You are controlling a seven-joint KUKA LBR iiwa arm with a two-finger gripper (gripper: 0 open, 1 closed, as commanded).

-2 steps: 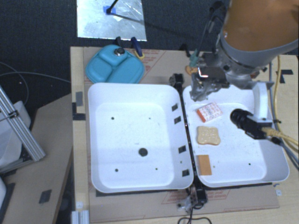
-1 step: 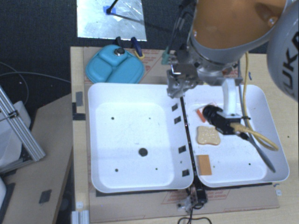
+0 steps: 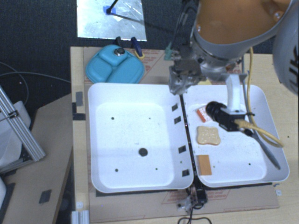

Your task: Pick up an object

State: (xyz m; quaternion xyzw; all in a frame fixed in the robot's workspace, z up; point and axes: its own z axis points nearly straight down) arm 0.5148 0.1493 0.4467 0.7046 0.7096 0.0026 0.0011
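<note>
Toast [image 3: 208,136] below-right of hand [image 3: 177,85].

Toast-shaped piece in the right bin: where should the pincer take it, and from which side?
Likely from straight above, closing across the two side edges of the toast-shaped piece. It lies flat on the floor of the right bin, so only its rim offers purchase. The orange rectangle below it sits apart, leaving room for the fingers.

The arm [image 3: 243,17] reaches in from the upper right, its orange band large and blurred near the camera, grey wrist below it. The tool [image 3: 180,85] hangs down at the wrist's lower left end
</note>
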